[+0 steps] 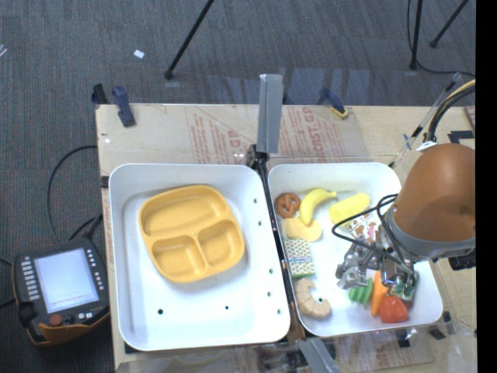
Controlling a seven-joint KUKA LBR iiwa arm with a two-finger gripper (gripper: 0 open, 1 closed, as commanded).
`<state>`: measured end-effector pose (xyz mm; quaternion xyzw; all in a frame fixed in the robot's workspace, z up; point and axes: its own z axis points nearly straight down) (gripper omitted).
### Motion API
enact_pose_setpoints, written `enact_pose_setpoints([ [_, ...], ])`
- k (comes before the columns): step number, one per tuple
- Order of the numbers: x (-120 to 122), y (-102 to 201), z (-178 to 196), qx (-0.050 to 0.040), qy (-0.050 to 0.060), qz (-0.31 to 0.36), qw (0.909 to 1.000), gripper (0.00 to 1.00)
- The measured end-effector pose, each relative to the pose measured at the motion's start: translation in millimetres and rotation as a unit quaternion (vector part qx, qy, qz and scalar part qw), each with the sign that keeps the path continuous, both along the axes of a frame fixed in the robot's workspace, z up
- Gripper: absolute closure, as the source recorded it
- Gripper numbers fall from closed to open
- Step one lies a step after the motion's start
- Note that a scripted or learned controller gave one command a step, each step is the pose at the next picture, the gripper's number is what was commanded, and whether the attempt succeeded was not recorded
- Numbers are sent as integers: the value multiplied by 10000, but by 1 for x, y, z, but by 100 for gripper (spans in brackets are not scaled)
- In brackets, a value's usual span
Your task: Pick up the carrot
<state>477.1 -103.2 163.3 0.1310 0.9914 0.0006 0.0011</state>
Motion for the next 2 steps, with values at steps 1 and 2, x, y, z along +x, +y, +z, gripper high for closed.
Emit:
enact_pose_setpoints([
  [1,-3,-20,-76,12,31,1676,9858,100],
  [2,4,-89,-39,-12,-2,2174,9761,100],
])
